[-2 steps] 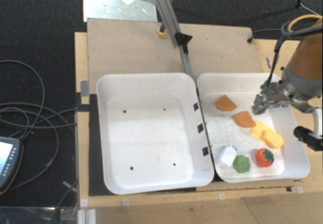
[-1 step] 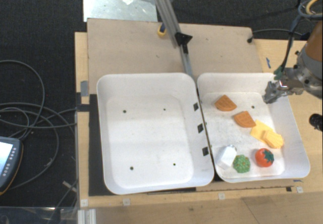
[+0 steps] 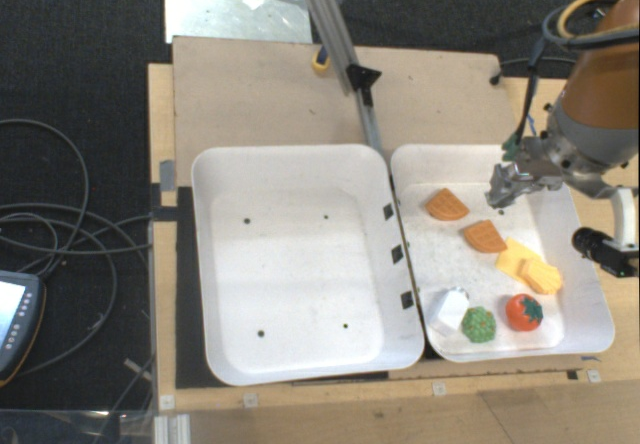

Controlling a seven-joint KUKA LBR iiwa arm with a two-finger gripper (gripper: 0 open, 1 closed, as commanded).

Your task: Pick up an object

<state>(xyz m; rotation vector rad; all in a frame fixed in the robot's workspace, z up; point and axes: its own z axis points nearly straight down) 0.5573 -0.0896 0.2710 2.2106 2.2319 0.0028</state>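
Note:
The right bin holds two orange wedge-shaped pieces, a yellow piece, a red tomato, a green broccoli-like piece and a white piece. My gripper hangs over the back of this bin, just right of the upper orange wedge and above the lower one. Nothing shows between its fingers.
The left bin lies beside the right one, with black clips along the shared rim. A slanted metal pole crosses the bench's back. Cables and a tablet lie on the floor at the left.

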